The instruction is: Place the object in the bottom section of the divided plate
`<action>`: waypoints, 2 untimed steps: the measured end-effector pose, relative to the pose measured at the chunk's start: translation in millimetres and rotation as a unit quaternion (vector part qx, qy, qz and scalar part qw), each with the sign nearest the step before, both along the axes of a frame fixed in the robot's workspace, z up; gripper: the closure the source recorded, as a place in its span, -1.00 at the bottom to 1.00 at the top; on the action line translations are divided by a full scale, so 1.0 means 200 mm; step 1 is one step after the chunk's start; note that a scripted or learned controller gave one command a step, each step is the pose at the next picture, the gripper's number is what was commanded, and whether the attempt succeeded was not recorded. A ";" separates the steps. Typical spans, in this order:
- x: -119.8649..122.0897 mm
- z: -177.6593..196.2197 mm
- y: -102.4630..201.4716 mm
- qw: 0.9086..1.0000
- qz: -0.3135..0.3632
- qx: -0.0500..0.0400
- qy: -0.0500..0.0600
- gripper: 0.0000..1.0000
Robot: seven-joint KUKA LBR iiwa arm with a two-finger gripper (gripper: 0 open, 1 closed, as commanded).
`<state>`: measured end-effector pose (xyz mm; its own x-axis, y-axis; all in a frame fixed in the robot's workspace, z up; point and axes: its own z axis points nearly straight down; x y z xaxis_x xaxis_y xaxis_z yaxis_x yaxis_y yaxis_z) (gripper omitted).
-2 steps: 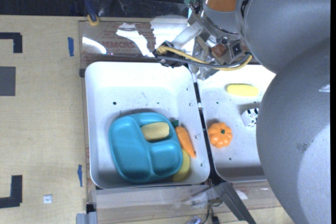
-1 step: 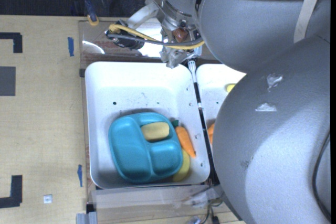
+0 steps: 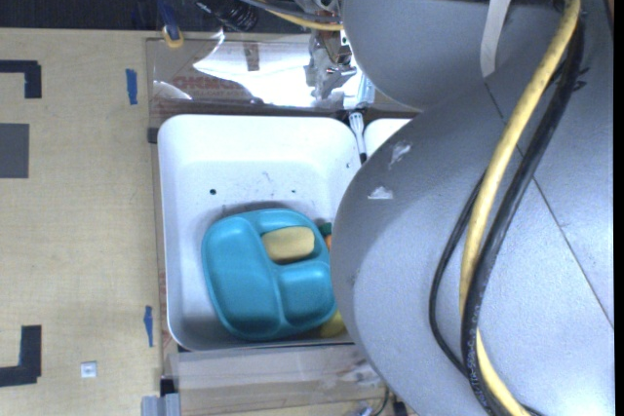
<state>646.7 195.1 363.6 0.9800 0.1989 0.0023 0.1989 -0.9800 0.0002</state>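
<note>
Note: blue divided plate sits in left white bin. Yellow object rests in plate's upper right section, apparently not bottom one. Arm blocks your view; gripper state: cannot tell. Placement in bottom section remains outstanding.

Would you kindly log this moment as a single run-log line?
arm: over right bin, covers much of view | divided plate: blue, in left bin | yellow object: in plate's upper-right section | claw: state unclear
</note>
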 end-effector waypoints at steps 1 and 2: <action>0.07 0.08 -0.01 1.000 0.000 0.000 -0.001 1.00; 0.05 0.08 -0.06 1.000 0.000 0.000 0.001 1.00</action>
<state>655.9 182.7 379.9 0.9802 0.1980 0.0012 0.1980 -0.9802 0.0000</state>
